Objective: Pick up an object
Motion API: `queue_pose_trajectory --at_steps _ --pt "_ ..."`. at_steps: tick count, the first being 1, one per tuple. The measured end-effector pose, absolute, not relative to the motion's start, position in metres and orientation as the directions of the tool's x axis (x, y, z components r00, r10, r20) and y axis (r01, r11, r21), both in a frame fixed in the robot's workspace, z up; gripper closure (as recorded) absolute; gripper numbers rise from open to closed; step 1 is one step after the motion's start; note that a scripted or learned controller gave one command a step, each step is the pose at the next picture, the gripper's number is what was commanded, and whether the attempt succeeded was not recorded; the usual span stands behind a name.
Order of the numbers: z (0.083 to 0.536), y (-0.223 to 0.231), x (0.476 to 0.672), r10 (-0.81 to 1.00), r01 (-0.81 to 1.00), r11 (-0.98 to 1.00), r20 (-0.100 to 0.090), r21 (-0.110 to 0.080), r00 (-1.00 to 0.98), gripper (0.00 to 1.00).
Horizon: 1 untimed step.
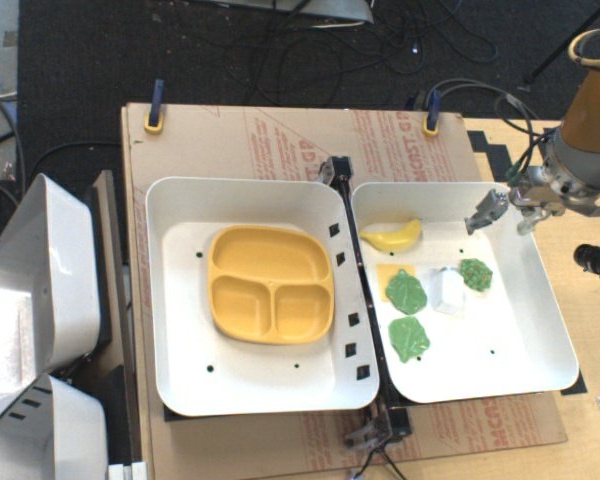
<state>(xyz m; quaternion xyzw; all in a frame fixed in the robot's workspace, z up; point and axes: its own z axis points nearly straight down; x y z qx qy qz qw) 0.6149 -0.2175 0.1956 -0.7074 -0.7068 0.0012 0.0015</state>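
The right bin [540, 318] holds a yellow banana [392, 235], a flat yellow piece [386, 276], two green leafy pieces [406, 292] [410, 338], a white block [449, 290] and a small green piece [475, 274]. My gripper [506, 214] hangs over the bin's far right corner, above and to the right of these objects. Its fingers [485, 211] are spread open with nothing between them. The orange-banded arm [586, 118] rises behind it at the right edge.
The left bin [170, 298] holds a yellow divided tray [272, 283]. A black divider with clips [355, 288] runs between the bins. Blue clamps [156, 106] [431, 108] hold the cardboard base. White containers [35, 278] stand at the far left.
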Motion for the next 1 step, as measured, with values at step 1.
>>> queue_pose_trajectory --at_steps 1 --pt "0.1319 -0.2195 0.6139 1.000 1.000 -0.001 0.001 -0.004 0.001 0.00"
